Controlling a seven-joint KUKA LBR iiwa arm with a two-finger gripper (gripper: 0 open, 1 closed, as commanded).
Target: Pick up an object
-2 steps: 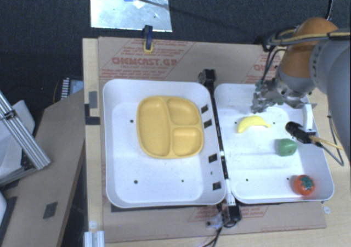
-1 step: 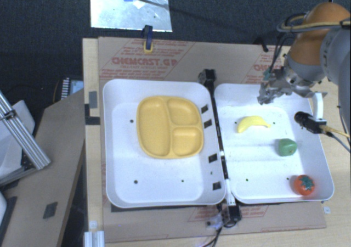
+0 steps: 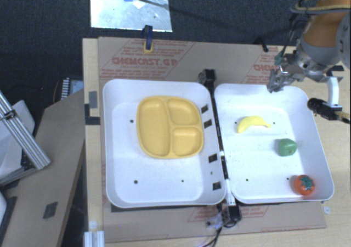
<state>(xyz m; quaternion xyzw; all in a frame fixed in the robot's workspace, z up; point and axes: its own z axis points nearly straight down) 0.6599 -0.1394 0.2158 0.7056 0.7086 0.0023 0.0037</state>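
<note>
Camera view | banana (image 3: 253, 124) below-left of end effector (image 3: 276, 82), apart

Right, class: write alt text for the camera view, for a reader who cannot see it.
A robot arm's gripper hovers over the far edge of the right bin, which holds a banana, a green object and a tomato. The left bin holds a yellow tray.
</note>
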